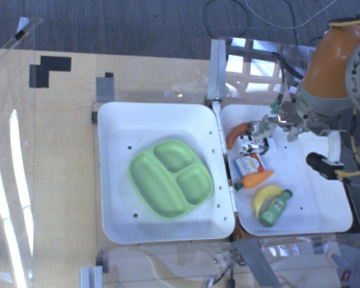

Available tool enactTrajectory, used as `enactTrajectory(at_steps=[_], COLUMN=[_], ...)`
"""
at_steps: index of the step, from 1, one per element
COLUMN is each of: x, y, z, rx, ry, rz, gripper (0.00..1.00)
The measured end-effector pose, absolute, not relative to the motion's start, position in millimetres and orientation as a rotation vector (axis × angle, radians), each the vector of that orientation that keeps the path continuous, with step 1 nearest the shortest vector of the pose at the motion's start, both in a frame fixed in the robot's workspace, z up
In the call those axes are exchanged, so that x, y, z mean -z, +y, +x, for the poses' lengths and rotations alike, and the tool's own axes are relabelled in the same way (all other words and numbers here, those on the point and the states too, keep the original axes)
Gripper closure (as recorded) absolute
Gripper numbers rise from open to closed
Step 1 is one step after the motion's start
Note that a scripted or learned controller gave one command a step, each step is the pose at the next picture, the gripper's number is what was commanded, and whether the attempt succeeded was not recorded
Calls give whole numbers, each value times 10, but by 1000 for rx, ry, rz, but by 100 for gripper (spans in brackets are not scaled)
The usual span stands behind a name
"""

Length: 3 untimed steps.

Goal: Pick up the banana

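Observation:
The yellow banana (265, 197) lies in the right bin (324, 212) near its front, curved, with a green bottle (275, 208) resting against its right side. An orange carrot (257, 179) lies just behind the banana. My gripper (252, 143) hangs over the back left part of the right bin, above a small carton (249, 163), well behind the banana. Nothing shows between its fingers.
A green divided plate (171, 177) sits in the left bin (117, 161). An orange-red sausage-like item (236, 134) lies by the divider next to the gripper. The arm's orange band (336, 53) and a black cable piece (321, 164) stand over the right bin's right side.

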<state>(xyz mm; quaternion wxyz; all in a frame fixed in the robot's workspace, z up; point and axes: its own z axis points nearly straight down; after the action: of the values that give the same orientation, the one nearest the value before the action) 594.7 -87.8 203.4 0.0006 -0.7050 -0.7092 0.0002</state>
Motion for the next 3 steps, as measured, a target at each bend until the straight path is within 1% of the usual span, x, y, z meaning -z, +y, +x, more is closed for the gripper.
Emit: enactTrajectory(at_steps=[1, 2, 3], x=[-997, -881, -877], y=[-1547, -856, -1514], z=[5493, 4947, 4916], rx=[17, 14, 10], ry=[-2165, -2329, -2445], rz=[-2298, -2126, -1992], gripper=[0, 0, 0])
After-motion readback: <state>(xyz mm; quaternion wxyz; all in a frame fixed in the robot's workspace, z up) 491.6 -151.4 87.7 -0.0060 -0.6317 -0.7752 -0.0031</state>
